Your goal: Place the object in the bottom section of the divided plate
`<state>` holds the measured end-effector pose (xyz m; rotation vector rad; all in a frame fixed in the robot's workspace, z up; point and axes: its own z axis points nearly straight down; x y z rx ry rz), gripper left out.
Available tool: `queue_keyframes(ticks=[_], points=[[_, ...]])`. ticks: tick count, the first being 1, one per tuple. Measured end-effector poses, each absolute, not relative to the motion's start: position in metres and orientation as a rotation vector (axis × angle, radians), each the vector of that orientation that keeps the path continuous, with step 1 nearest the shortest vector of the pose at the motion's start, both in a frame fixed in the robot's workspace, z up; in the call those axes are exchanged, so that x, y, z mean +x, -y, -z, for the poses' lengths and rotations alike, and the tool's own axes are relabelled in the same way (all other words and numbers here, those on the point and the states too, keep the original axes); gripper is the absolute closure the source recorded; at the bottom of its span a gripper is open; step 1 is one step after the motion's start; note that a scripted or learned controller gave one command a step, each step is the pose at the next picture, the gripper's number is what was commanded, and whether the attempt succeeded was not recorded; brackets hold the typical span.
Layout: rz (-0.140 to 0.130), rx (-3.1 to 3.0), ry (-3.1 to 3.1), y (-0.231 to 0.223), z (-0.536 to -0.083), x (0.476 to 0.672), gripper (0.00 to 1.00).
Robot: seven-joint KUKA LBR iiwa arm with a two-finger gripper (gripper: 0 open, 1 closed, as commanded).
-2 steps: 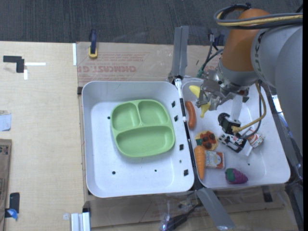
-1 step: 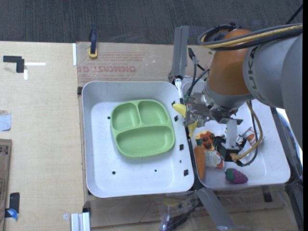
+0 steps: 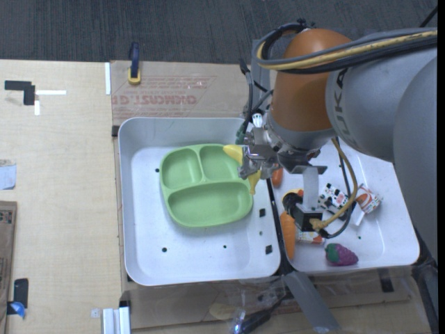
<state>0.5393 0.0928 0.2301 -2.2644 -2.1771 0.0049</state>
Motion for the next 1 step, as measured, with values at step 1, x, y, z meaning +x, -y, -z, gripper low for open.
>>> queue_keyframes(ticks=[1], points=[[-0.004, -2.267, 2.175, -0.0921, -0.2303, 0.5395, 0.0]])
